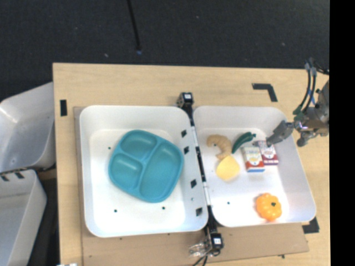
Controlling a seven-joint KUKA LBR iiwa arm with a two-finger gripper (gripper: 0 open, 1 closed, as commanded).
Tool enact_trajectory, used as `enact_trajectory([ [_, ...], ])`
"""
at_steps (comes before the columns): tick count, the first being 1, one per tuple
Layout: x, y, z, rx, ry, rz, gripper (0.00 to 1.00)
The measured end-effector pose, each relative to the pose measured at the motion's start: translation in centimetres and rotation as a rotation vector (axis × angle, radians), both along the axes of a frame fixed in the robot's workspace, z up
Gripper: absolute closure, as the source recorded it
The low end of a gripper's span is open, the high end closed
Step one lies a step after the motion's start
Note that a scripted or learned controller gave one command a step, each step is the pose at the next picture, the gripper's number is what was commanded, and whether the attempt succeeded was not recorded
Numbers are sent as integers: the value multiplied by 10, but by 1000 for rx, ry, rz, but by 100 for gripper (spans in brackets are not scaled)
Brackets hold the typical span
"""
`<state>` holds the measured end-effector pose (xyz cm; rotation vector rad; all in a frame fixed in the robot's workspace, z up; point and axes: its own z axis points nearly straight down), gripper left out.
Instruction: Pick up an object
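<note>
Centre the gripper [273, 138] squarely over the carton [259, 157] (fingers' state cannot be told here), then descend vertically before closing.

Small white-and-red carton [259, 157] flat in right bin [294, 204], mid-rear.

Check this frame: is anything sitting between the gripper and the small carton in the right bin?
Nothing visible does. The gripper sits at the upper right corner of the carton. The green pepper lies to the carton's left, the orange pepper nearer the camera, both aside.
</note>
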<state>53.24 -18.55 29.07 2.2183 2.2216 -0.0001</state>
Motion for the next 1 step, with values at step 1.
enact_trajectory([
  [1, -1, -11, -49, 1, 5, -2, 0],
])
